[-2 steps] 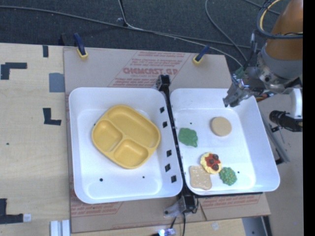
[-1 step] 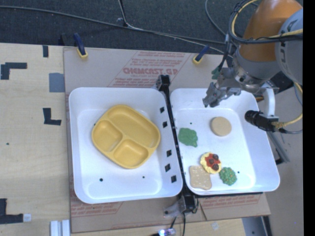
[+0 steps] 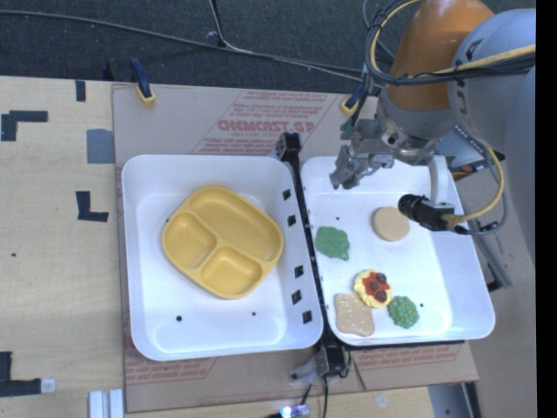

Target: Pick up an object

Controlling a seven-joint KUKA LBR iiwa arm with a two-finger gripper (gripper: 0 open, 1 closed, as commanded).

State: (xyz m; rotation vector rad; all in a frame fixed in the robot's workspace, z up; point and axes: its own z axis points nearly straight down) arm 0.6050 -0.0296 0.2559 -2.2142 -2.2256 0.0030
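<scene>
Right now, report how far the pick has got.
Nothing looks picked yet. The tool is over the far edge of the right bin. The round tan piece, both green pieces, the topped piece and the beige slab lie in it. Grasp and lift remain.

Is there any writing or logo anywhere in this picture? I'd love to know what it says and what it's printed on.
"CHEMCAST GP" or close to it: red print, repeated in slanted rows on the brown board under the bins; the letters are blurred, so the reading is unsure.
Smaller red lines beneath each row: too small to read.
Black tape marks on the bench: shapes, not letters.
Yellow tray and bins: no writing visible.
</scene>
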